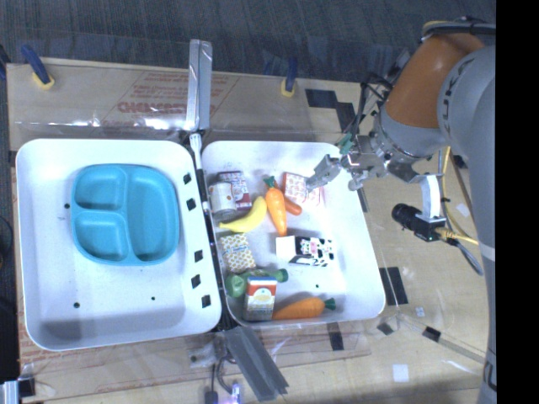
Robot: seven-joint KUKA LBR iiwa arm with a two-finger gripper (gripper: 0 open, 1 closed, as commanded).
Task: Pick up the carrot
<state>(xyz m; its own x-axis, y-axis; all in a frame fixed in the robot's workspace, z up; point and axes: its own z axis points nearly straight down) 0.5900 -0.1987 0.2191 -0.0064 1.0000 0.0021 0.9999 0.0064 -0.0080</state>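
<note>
Orange carrot [276, 210] lies near the middle of the right bin [370, 263], just right of the banana [247, 218] and touching it; a second carrot [299, 308] sits at the bin's near edge beside a juice carton [261, 298]. Claw [324, 173] hovers above the bin's far right part, by a red packet [295, 188]; can't tell its opening, nothing visibly held. Cow-print carton [305, 249] sits below the carrot; label text unreadable.

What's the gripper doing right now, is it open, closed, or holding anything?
Gripper: over the right bin's upper right part, beside the small red packet; nothing seen between its fingers, and open or closed cannot be told.
</note>
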